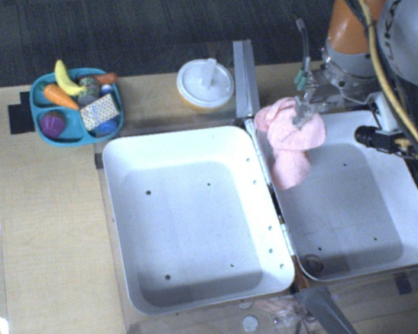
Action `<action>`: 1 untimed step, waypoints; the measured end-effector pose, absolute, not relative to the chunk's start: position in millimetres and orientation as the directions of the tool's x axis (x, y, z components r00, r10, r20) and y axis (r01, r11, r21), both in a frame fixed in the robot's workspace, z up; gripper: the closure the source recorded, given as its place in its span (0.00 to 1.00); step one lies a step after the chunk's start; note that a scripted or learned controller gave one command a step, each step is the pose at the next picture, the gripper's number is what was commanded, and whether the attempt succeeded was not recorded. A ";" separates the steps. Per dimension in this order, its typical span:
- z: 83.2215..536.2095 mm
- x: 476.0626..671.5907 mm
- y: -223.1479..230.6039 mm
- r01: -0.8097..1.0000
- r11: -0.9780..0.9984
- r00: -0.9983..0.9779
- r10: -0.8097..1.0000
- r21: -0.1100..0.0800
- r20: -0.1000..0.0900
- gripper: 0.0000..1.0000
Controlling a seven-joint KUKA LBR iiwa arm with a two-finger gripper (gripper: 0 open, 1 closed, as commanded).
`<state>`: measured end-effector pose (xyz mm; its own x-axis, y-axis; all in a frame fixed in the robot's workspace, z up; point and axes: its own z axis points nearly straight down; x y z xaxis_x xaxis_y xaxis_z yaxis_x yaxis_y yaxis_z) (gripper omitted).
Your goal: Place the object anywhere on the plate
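Observation:
A pink cloth (290, 139) hangs crumpled at the far left corner of the right bin (369, 209), its lower end drooping toward the bin floor next to the divider. My gripper (303, 114) reaches down from the right and is shut on the cloth's upper right part; the fabric bunches around the fingertips. The blue divided plate (36, 109) sits on the bench at the far left, beyond the left bin (193, 218). It carries toy food: a banana (65, 78), a carrot (58, 95) and other small pieces.
A white round lidded container (205, 84) stands on the bench behind the left bin, near a grey metal post (242, 80) between the bins. The arm's cables and a black fitting (375, 137) hang over the right bin's far right side.

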<state>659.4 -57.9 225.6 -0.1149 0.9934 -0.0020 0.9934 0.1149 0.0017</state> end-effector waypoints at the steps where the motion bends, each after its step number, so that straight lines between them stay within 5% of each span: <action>1: 224.8 660.5 -55.9 0.993 0.122 -0.122 0.993 0.002 -0.002 1.00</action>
